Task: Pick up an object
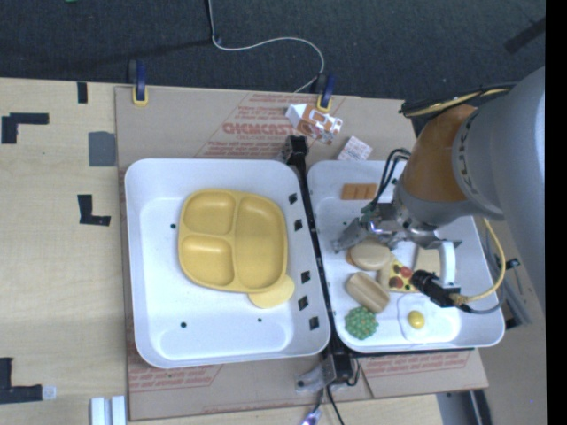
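My gripper (363,231) hangs low in the right bin (474,330), at its middle left. Its tip is just above a tan round bun (369,256), close to it or touching it. Below the bun lie a brown hot dog roll (366,291), a green broccoli piece (361,323), a pizza slice (400,278) and a fried egg (415,319). A flat orange cracker (359,191) lies at the back of the bin. The grey arm with its orange band (438,162) covers the bin's right side.
The left bin (146,326) holds a yellow divided plate (234,239) with a small yellow disc (271,292) at its lower right edge. A black divider (306,237) separates the bins. Paper packets (315,124) and a cable (266,44) lie behind them.
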### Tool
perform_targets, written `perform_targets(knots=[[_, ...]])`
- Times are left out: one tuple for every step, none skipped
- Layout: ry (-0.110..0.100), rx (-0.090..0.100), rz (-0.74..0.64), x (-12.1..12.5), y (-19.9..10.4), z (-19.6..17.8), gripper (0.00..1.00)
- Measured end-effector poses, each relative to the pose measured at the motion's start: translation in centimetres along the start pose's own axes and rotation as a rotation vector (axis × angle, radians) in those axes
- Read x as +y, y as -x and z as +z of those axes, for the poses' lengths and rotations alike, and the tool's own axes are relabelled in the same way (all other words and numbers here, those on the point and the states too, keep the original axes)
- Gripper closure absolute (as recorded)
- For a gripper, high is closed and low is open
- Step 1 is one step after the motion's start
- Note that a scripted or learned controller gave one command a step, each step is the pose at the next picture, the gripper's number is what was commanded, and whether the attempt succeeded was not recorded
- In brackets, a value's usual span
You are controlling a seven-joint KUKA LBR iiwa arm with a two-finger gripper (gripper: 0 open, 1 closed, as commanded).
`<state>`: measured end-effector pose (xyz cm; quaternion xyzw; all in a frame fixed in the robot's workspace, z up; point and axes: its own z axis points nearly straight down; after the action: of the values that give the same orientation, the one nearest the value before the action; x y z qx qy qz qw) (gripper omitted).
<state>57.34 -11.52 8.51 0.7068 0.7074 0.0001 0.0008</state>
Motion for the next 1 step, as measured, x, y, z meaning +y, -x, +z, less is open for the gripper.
perform_targets(knots=[[0.0, -0.001, 0.001, -1.01, -0.81, 0.0, 0.0]])
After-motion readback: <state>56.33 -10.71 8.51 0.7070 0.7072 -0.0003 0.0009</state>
